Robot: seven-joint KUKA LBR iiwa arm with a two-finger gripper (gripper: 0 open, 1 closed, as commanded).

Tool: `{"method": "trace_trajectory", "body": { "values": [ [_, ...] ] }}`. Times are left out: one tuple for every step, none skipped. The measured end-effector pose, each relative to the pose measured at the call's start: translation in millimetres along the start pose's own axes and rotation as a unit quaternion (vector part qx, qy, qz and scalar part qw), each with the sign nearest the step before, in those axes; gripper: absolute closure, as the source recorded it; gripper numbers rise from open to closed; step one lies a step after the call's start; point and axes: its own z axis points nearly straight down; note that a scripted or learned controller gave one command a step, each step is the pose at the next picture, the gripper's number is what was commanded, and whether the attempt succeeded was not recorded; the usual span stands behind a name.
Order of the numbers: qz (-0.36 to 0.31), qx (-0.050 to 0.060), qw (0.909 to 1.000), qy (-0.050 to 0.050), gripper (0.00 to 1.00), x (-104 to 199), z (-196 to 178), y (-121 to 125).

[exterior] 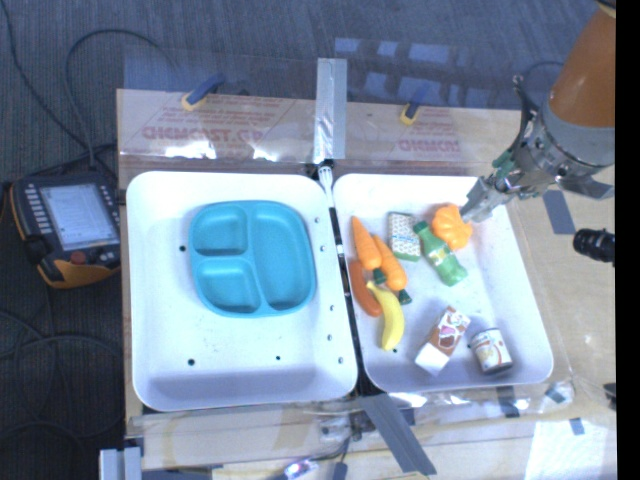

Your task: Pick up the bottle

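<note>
The green bottle [441,253] lies on its side in the right bin [525,298], near the bin's middle, its cap end pointing up-left. An orange toy pepper [451,225] rests against the bottle's upper end. My gripper [480,202] hangs over the bin's upper right part, just to the right of the pepper and above-right of the bottle. Nothing shows between it and the bottle but the pepper. The grey arm with its orange band [585,68] reaches in from the upper right.
The right bin also holds a small patterned box [403,235], two carrots [378,255], a banana [389,317], a small carton [444,339] and a can [489,350]. A blue divided plate [250,257] lies in the left bin [160,348].
</note>
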Motion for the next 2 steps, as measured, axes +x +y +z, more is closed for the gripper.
{"method": "trace_trajectory", "body": {
  "values": [
    [0.000,0.000,1.0000,0.000,0.00,0.2,0.2,0.0],
    [-0.159,-0.001,0.9872,0.000,0.00,-4.3,-6.7,22.1]
  ]
}}
